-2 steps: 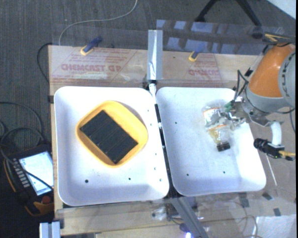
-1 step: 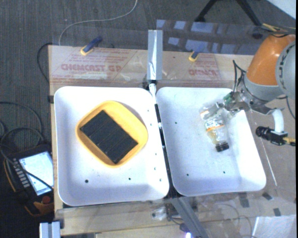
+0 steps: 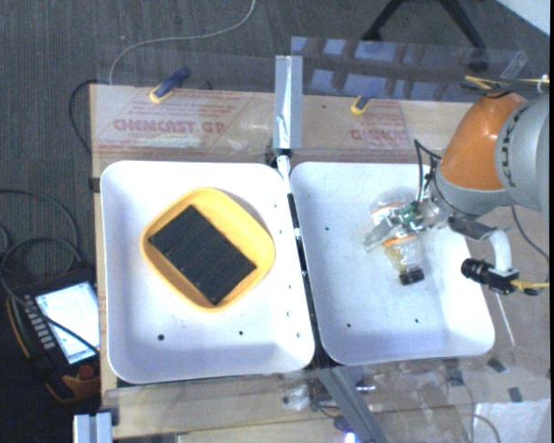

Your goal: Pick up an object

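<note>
In the right bin [image 3: 351,303], a small dark object with an amber end [image 3: 412,272] lies near the middle of the floor. My gripper [image 3: 394,232] hangs just above and to the left of it, low over the bin, and its clear plastic parts blur against the white floor. The grey arm with its orange band [image 3: 475,146] comes in from the right. In the left bin [image 3: 120,275], a yellow dish [image 3: 256,231] holds a black ribbed square pad [image 3: 203,254].
A raised rim [image 3: 296,247] runs between the two bins. A metal post [image 3: 287,100] and clear panels stand behind them. A black fitting with a yellow cable [image 3: 487,272] juts from the arm over the right bin's right side. A tablet [image 3: 69,319] lies on the floor at left.
</note>
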You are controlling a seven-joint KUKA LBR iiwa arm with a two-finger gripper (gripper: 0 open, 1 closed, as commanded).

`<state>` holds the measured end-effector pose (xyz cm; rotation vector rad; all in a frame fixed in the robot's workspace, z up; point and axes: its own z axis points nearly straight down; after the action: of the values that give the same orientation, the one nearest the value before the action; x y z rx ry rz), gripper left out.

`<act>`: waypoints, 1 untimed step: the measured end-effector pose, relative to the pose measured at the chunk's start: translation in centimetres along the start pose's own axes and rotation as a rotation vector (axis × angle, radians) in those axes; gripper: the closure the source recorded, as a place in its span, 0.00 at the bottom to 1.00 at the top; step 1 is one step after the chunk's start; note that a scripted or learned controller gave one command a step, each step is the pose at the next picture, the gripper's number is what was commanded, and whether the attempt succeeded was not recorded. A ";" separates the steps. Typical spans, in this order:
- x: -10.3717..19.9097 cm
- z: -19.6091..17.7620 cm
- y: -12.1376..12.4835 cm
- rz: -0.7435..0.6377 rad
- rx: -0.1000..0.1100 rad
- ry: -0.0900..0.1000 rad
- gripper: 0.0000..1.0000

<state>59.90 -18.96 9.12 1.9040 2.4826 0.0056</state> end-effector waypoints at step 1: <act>-0.7 0.0 -0.5 0.184 -0.006 0.004 0.00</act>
<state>59.64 -19.74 9.10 2.1234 2.2975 0.0181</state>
